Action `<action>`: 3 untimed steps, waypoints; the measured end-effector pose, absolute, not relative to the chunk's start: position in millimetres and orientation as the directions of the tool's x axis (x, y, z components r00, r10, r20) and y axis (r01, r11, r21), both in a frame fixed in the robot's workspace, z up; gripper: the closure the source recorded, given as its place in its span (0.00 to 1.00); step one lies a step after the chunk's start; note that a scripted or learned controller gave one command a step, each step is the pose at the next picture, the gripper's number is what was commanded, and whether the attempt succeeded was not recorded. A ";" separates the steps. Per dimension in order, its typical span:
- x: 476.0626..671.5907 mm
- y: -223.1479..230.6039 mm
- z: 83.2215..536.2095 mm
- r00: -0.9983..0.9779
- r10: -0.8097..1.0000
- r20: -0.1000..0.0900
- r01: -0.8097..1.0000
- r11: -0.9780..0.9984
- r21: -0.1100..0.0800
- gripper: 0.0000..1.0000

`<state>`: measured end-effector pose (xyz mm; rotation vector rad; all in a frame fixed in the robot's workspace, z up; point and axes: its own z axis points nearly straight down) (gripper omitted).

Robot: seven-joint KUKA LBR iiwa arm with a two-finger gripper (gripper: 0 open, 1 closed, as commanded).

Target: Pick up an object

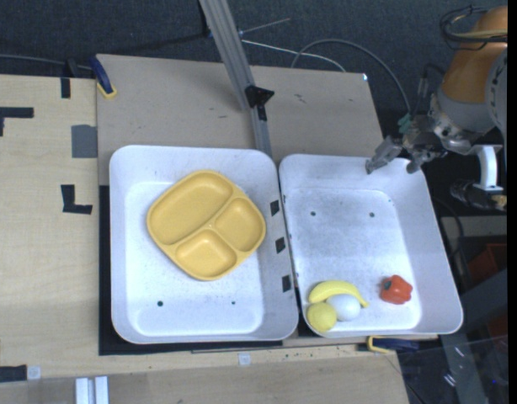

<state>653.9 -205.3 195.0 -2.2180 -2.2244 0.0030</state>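
From my seat, the bench (pixel 199 99) carries two white bins side by side. The left bin (pixel 132 242) holds a yellow divided plate (pixel 206 224), lying flat and a little toward the far side. The right bin (pixel 359 225) is mostly bare, with its things bunched along the near edge. The arm (pixel 473 74) comes in at the far right corner of that bin, and the gripper (pixel 395 160) hangs over the far rim with its jaws spread apart and nothing between them.

Near the front of the right bin I see a banana (pixel 336 290) curved over a white egg (pixel 348 307), with a lemon (pixel 321 316) touching both. A red pepper (pixel 396 289) sits apart to their right. I judge the pepper the easiest pick: it stands alone, looks light and probably hard plastic, likely a bit slick. I would close across its rounded body, from above.
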 end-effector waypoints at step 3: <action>646.9 -199.5 86.1 -0.003 1.000 -0.002 1.000 0.003 -0.002 0.00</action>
